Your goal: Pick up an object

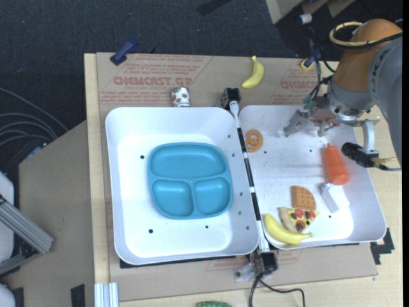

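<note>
Looking down across the bench (160, 75), I saw the left bin (128, 229) carrying a blue divided plate (190, 179) in its middle. Beyond that bin's far edge a small patterned cup (181, 96) lay on the printed cardboard, and further right a yellow banana (254, 73) lay there too, outside both bins. In the right bin (364, 216) a small orange ring (254, 140) sat close to the dividing rim. Near the bin's front edge a second banana (283, 231) curled beside a pizza slice (299, 219), with a waffle piece (303, 197) just behind them. A grey block (330, 197) lay to their right, and an orange carrot (335, 164) lay behind that. The gripper (308, 121) hung over the far part of the right bin, its fingers spread apart and holding nothing; no object lay directly under it. The arm (370, 62) stood at the far right corner. Dark carpet surrounded the bench, with cables on the left.
</note>
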You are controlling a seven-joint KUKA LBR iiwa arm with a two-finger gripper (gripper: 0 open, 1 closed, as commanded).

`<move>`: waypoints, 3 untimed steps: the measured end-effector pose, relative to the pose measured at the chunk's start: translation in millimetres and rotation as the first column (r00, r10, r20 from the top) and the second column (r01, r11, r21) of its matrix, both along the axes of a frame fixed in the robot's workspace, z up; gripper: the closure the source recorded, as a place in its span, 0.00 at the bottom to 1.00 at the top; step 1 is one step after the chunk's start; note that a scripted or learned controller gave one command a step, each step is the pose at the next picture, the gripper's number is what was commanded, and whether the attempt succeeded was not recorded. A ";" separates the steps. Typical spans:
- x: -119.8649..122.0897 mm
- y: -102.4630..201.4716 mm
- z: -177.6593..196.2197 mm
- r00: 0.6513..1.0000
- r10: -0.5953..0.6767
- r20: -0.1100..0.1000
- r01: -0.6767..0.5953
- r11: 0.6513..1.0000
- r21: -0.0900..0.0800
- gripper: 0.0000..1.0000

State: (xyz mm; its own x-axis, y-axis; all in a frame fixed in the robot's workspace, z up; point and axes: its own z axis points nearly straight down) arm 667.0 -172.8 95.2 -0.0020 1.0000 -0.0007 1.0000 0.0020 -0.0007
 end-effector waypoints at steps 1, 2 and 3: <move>0.7 0.1 10.5 1.000 0.001 0.003 -0.001 1.000 -0.001 1.00; 0.6 0.1 10.3 1.000 0.000 0.002 0.000 1.000 -0.001 0.00; -0.8 -12.4 -10.4 1.000 -0.003 -0.001 0.003 1.000 0.001 0.00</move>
